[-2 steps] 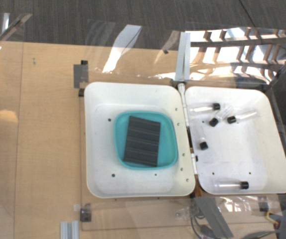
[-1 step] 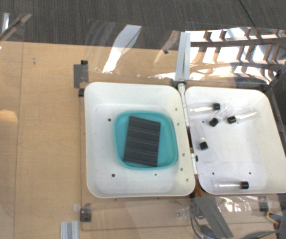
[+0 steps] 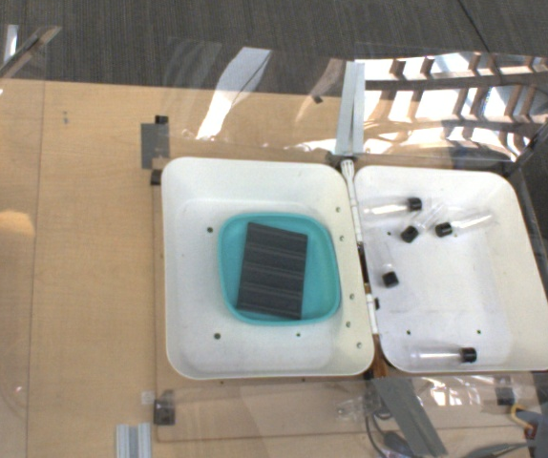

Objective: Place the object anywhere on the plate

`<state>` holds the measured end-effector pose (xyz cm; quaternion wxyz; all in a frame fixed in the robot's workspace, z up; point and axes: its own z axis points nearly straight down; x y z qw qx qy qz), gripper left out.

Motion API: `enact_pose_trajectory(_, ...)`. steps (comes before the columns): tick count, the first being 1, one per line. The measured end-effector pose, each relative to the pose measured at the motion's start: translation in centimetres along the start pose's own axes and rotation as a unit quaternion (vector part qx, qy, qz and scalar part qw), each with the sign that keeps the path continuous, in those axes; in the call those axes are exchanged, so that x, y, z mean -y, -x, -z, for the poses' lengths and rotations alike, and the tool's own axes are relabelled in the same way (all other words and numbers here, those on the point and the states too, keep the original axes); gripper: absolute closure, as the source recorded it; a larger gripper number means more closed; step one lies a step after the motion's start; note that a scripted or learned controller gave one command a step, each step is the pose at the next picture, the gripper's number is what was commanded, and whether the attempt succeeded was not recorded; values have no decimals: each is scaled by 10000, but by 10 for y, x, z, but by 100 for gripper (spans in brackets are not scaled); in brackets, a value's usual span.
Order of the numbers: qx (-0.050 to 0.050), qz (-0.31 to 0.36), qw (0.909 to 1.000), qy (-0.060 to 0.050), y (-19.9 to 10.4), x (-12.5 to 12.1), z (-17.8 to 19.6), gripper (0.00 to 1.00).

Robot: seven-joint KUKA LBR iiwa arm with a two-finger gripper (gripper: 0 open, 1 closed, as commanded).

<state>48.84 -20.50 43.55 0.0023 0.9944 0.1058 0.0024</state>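
Note:
A teal square plate (image 3: 324, 275) lies in the middle of the left white bin (image 3: 188, 294). A dark grey ribbed rectangular block (image 3: 273, 269) lies flat on the plate, tilted slightly and covering most of its centre. The block rests wholly within the plate's rim.
The right white bin (image 3: 513, 284) holds several small clear tubes with black caps: near the top (image 3: 413, 203) (image 3: 443, 228), at mid-left (image 3: 389, 278), and along the front (image 3: 467, 355). A metal divider (image 3: 352, 113) stands behind the bins. Wooden bench surrounds them.

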Motion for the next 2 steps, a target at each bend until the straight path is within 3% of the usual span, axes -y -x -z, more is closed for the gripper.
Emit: enact_pose_trajectory(2,-3,-2,10000,0,0,0,0,0)
